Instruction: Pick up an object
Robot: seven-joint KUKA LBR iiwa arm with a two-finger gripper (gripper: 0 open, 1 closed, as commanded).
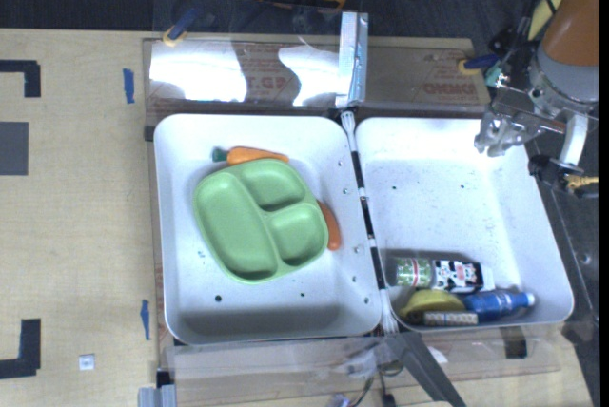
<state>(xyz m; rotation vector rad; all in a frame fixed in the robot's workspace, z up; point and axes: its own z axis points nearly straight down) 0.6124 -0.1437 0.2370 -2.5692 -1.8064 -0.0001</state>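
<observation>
Gripper [504,134] hanging over right bin's [457,196] far corner w/ nothing in it (open or shut, can't tell). Can [438,274] and blue bottle [497,303] sitting along near wall, ungrabbed; pick's not begun.

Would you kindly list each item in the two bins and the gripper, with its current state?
Green divided plate: flat in left bin, right way up.
Orange carrot: lying at the plate's far edge, partly hidden.
Can: on its side, right bin.
Blue bottle: on its side, near wall.
Yellow object: beside bottle.
Gripper: above right bin's far corner, holding nothing visible.
</observation>
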